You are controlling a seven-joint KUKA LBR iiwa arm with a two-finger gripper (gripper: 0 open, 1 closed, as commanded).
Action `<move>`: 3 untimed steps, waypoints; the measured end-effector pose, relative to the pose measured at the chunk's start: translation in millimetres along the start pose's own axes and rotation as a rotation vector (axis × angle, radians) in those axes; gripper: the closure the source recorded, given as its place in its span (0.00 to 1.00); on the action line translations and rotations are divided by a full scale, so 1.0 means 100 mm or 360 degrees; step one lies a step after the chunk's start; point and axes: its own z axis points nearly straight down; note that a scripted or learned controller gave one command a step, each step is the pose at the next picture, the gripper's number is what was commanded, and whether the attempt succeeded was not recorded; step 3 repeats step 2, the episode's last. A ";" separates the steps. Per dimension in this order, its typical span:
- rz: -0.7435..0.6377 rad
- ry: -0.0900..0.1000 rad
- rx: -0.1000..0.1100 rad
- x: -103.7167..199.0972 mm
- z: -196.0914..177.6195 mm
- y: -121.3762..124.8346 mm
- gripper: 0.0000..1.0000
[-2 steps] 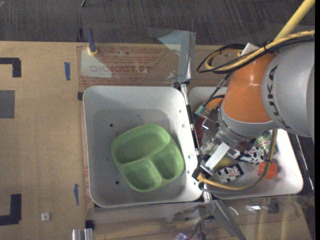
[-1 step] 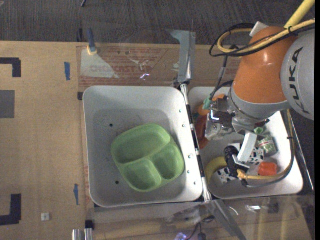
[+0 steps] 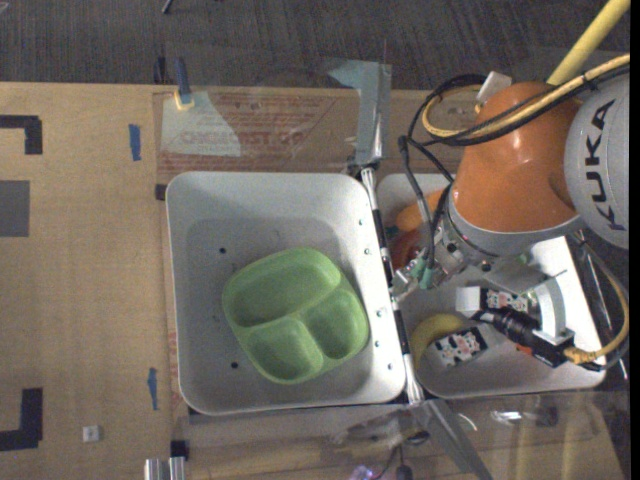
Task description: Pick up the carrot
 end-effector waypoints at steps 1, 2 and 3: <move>-0.0137 -0.0005 -0.0007 -0.03 -0.14 0.65 1.00; -0.0244 -0.0001 0.0000 0.42 -0.37 0.44 1.00; -0.0244 -0.0001 0.0000 0.42 -0.37 0.44 1.00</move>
